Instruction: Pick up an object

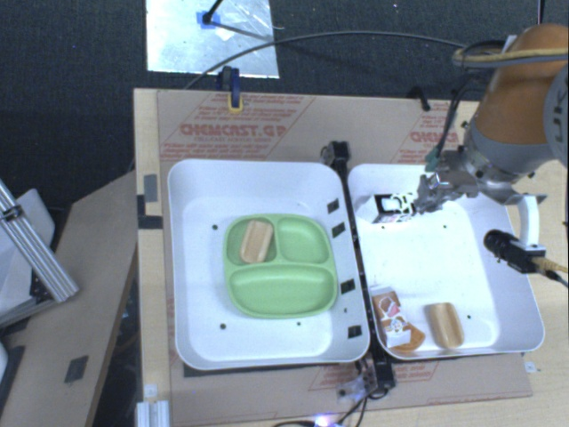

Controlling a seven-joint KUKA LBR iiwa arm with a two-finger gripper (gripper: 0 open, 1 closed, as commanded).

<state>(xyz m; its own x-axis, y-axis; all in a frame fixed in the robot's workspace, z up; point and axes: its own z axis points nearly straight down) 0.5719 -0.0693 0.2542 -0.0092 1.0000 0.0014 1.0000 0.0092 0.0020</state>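
The arm reached in from the right over the far part of the right bin (pixel 462 265), its pincer (pixel 425 194) low above the bin floor. Just to the pincer's left lay a small black-and-white object (pixel 391 205), close to the far left corner of that bin; whether the two touched could not be told. Whether the pincer was open or closed could not be told either, since the wrist hid that part, and nothing could be seen gripped.

The step in hand looked like the approach to a grasp, with the small black-and-white object the likeliest target. Nothing appeared lifted yet. The next move would call for settling the pincer squarely over the object, closing on it, then rising straight up; being small and near the bin wall, it could easily slip aside.

Other candidates lay well apart at the near edge of the right bin: a tan oblong block (pixel 444 325) and a small printed packet (pixel 392 314). In the left bin (pixel 204 265) sat a green divided plate (pixel 283 278) with a tan piece (pixel 257 240) in its far left compartment.
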